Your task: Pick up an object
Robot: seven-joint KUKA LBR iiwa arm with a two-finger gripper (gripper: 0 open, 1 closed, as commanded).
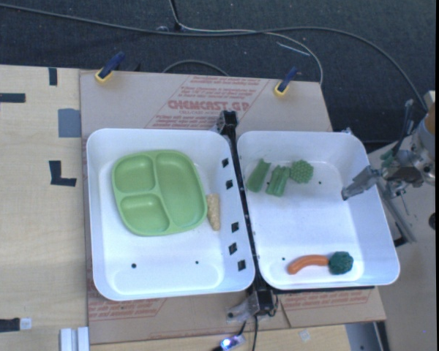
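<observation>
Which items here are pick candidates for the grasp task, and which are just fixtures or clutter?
Pick candidates:
- green pieces, right bin
- green floret, beside them
- orange sausage, right bin
- dark green broccoli, at the sausage's end
- green divided plate, left bin
- tan corn piece, beside the plate

Not for picking:
- white bins
- yellow-blue clamps
- cables

Gripper: at the right bin's edge.
</observation>
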